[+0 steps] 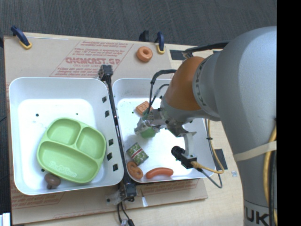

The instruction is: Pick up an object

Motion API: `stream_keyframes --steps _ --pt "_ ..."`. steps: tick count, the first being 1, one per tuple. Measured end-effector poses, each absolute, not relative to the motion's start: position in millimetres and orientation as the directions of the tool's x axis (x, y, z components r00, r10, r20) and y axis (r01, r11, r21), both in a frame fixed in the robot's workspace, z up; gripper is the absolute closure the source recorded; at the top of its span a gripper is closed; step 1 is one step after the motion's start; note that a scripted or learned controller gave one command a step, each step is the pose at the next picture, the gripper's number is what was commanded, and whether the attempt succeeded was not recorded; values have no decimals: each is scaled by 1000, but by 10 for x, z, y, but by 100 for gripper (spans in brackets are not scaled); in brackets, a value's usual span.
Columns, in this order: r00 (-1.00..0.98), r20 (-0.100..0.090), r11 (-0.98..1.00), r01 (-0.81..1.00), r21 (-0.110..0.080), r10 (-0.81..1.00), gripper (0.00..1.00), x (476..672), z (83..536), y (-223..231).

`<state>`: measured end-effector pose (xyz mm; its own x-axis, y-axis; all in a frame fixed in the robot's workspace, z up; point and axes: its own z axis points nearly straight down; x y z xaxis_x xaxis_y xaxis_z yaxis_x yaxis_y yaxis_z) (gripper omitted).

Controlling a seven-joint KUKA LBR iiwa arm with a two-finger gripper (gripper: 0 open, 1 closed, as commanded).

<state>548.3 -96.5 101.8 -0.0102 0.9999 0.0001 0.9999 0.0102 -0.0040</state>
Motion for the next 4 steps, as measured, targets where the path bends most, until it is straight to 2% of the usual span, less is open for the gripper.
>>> stream_keyframes --steps 1,4 --pt "-3 1 3 1000 0 1000 100 4799 1921 -849" --pt "-17 0 17 1000 6 1000 100 4843 2231 -841"
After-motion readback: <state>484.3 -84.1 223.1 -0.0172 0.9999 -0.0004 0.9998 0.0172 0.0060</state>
